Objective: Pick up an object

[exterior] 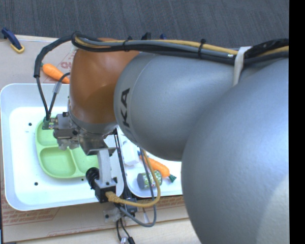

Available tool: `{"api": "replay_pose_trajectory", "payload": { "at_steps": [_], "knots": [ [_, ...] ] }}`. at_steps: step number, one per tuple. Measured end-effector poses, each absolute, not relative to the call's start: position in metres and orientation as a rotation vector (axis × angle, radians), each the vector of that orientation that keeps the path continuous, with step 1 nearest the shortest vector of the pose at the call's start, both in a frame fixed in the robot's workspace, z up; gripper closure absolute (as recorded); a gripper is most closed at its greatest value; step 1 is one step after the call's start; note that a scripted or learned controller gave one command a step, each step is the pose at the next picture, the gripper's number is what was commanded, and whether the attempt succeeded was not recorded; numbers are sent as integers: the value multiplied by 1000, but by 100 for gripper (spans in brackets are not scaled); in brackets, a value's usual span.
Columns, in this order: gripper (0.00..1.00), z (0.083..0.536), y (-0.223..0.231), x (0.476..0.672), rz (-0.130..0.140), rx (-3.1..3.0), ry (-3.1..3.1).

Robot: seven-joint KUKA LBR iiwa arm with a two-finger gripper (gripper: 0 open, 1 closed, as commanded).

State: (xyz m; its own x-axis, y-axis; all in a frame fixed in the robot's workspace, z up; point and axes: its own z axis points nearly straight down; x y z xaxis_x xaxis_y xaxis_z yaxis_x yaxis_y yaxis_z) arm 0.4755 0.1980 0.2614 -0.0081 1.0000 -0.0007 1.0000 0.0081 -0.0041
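Lettering first: you can read black capitals "KA" on the grey arm casing (203,121), the rest of the word turned out of sight; faint red print marks the brown cardboard sheet (20,65) at its upper left, too small for you to read.

Items in your view:
- shallow white plastic bin (12,151), at left, on the cardboard
- light green divided plastic tray (58,161), lying flat inside that bin
- orange plastic carrot with green top (160,168), lying on a white surface beside the tray's right end, close under the arm
- small green and silver can-like item (145,179), just below the carrot; you cannot make out its label
- second orange carrot-shaped piece (53,71), outside the bin's top edge, on the cardboard
- blue and yellow clip-like tool (12,39), far upper left corner

Obstructions: orange band and wrist hardware cover the tray's upper right part; black and yellow cables (183,47) run across the top. Gripper (66,136) sits over the tray; you cannot tell whether it is released or clenched
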Motion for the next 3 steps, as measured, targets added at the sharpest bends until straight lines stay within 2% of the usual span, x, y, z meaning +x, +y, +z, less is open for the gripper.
{"api": "replay_pose_trajectory", "payload": {
  "at_steps": [1, 2, 3],
  "knots": [
    [100, 269, 218, 500, 2, -2212, -2229],
    [100, 302, 218, 533, 1, -2211, -2232],
    [100, 181, 217, 475, 12, -2210, -2228]
  ]
}}
